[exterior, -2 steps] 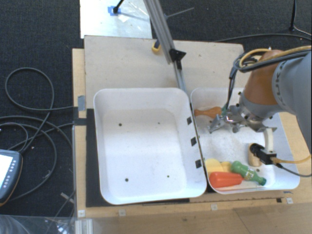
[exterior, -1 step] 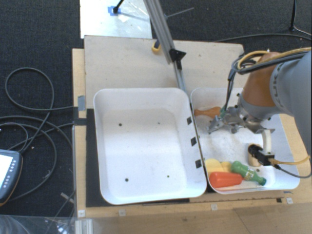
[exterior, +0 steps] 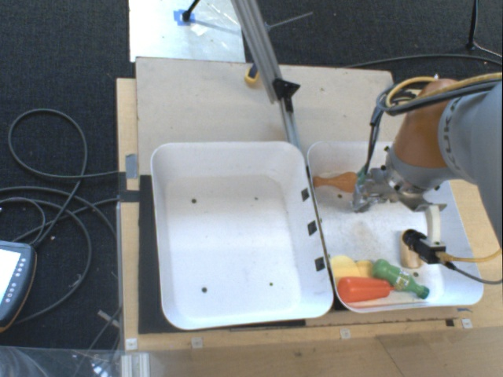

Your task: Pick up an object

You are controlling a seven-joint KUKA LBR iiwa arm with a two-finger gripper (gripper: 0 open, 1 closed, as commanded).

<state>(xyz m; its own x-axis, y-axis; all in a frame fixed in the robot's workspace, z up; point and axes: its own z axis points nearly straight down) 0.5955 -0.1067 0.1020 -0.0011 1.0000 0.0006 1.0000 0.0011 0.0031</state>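
1. Leftmost, the wide shallow white left bin [exterior: 228, 234] carries no object.
2. Next, in the white right bin [exterior: 464, 289], a tan drumstick-shaped toy [exterior: 336, 182] lies near the far wall, long axis running left-right.
3. Just right of it, almost touching, hang the jaws [exterior: 362, 197]; whether released or clenched, I cannot tell.

Right bin [exterior: 471, 293] white. Inside it: orange carrot [exterior: 364, 290], yellow piece [exterior: 346, 267], green bottle [exterior: 399, 278], tan-brown piece [exterior: 336, 182] near upper wall. Left bin [exterior: 169, 289] white, dark dots.
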